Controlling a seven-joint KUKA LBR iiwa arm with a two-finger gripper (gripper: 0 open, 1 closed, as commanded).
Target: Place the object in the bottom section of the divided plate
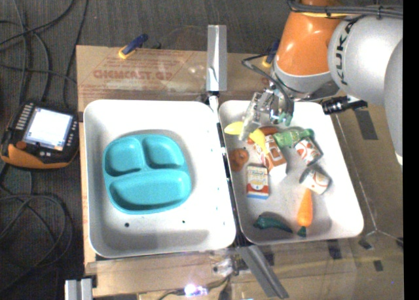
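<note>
While looking down on the right bin [350, 223], found the end effector [262, 116] low over its upper left corner, amid a heap of toy food. Could not tell its opening, nor any hold on a thing. Judged the likeliest object to be the yellow piece [234, 128] just beside its tip: small, curved, smooth moulded plastic, probably light, hollow and stiff, likely slippery on the glossy skin. Best taken across the narrow middle, away from the tapering ends. Crowded closely by a second yellow piece [257, 137], a green bottle [291, 137] and a small carton [258, 181]. Noted the divided plate [107, 161], teal, matte and rounded, in the left bin [98, 226], well apart from the heap, with the wide bottom section [152, 192] bare.
</note>
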